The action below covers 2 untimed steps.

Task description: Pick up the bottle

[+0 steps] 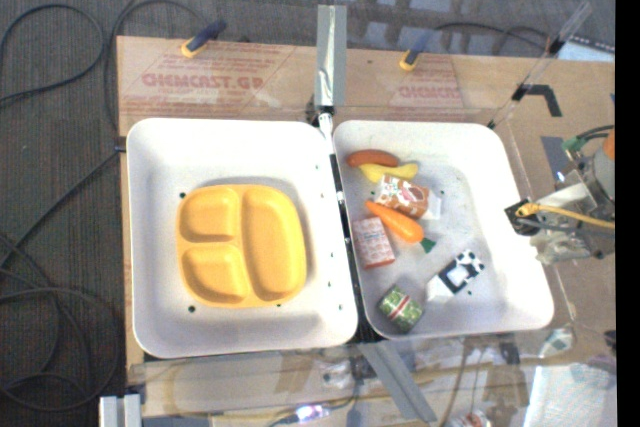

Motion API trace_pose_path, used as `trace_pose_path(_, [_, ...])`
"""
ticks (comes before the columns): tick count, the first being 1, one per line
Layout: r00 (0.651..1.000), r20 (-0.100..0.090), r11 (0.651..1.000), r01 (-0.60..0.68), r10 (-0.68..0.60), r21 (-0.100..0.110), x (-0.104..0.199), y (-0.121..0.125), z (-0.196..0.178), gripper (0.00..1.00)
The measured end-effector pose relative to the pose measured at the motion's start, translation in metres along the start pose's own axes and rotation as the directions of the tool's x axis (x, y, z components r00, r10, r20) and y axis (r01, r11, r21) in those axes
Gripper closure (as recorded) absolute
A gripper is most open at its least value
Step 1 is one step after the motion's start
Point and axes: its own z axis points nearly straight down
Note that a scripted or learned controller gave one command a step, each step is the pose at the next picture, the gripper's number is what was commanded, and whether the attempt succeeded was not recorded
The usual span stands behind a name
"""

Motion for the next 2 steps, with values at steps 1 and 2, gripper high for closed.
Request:
trace_pose_path(1, [1.0,0.0,1.0,0.002,-0.002,0.0,0.0,0.0,-0.017,1.0])
trace_pose_path(2, [1.0,0.002,1.0,-0.001,0.001,-0.001,-0.001,0.0,0.01,1.0])
